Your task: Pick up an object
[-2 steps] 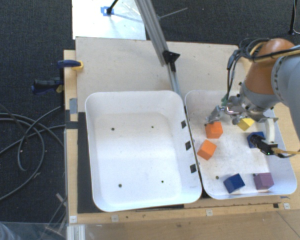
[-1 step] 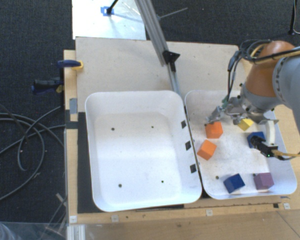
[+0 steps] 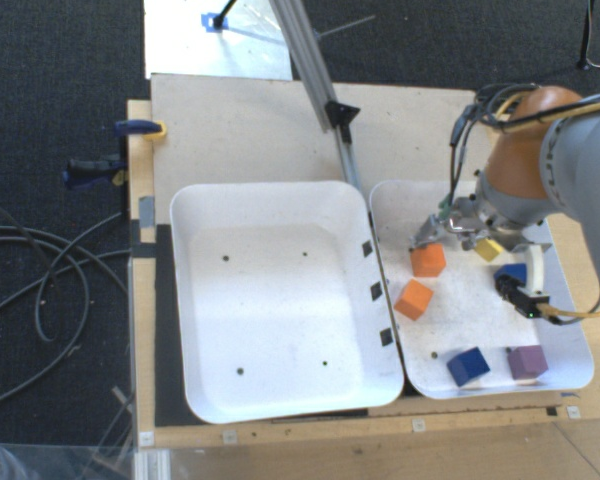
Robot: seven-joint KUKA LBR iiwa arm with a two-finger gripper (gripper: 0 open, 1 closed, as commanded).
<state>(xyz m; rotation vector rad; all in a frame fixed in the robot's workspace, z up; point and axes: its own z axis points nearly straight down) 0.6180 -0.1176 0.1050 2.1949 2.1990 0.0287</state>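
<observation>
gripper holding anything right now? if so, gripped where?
Cannot tell. The gripper hangs low over the right bin, just above the upper orange block, but no object shows between its fingers. The yellow block lies beside it.

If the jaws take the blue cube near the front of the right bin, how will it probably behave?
The blue cube has flat faces and sharp edges, so it will probably stay rigid and sit still rather than roll. It looks small and solid, likely light. A push may slide it on the smooth right bin, perhaps toward the purple block beside it.
</observation>
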